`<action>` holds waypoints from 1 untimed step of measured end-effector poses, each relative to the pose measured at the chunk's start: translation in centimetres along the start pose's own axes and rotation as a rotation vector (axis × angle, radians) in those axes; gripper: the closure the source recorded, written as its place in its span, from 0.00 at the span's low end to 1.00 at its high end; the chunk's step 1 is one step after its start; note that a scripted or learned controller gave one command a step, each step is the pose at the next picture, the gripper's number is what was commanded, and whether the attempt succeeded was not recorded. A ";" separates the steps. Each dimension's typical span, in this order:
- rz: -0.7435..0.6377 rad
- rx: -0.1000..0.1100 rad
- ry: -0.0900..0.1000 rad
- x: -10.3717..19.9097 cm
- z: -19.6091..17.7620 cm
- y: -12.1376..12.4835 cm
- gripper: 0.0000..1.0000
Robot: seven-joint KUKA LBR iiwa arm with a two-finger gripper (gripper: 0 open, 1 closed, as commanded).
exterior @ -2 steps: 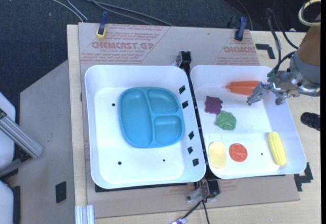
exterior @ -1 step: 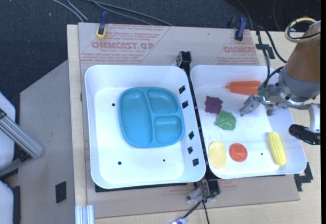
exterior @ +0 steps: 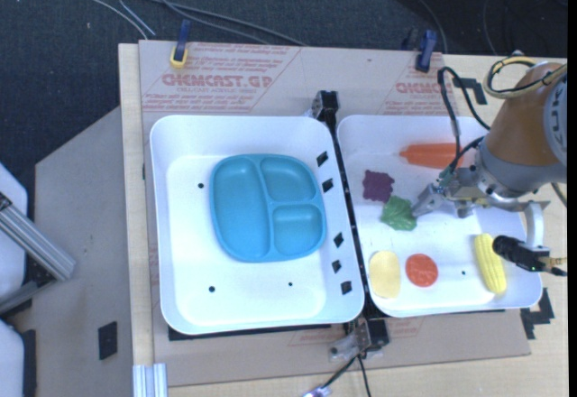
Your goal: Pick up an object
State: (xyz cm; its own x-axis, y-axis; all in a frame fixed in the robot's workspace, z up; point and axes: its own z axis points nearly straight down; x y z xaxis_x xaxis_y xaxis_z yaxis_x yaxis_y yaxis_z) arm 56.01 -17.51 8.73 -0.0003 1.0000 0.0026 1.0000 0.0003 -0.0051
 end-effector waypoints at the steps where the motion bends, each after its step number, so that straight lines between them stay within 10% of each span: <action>1: 0.001 -0.006 -0.001 0.0 -1.4 0.1 1.00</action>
State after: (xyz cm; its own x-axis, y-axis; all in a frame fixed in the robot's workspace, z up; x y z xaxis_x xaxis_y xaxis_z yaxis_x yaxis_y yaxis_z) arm 56.15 -17.55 10.13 0.0002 1.0000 0.0013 1.0000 -0.0002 0.0004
